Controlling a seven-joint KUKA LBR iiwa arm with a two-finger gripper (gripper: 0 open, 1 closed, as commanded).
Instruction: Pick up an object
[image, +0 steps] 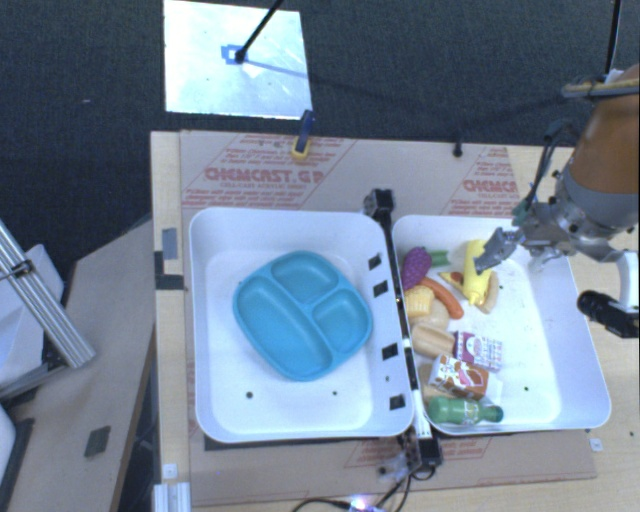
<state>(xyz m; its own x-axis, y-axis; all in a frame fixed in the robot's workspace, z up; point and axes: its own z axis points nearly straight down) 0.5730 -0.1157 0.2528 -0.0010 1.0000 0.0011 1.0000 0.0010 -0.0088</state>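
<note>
Two white bins are seen side by side on a sheet (262, 172) printed in red, which is laid over the tabletop (165, 165). The left bin (215, 300) is occupied by a blue divided plate (302, 315), set near its middle and turned at a slant.

The things to be picked are gathered in the right bin (555, 350), all along its left half, next to the wall shared with the other bin. At the top of the cluster a purple toy (415, 266) is seen, with a yellow toy (480, 284) to its right. An orange carrot (446, 297) lies between and just below them. Below that a tan roll (432, 340) is found, then a small pink carton (480, 351) just beside it, a red packet (458, 378), and, lowest, a green bottle (466, 411) laid on its side near the front wall. The right half of this bin is left bare.

The arm (598, 195) is brought in from the right, its orange band (612, 150) seen above the bin's far corner. The pincer (483, 262) is angled down and leftward, with its tip over the upper end of the yellow toy. Whether the pincer is apart or together cannot be told, and contact with the toy cannot be made out.
</note>
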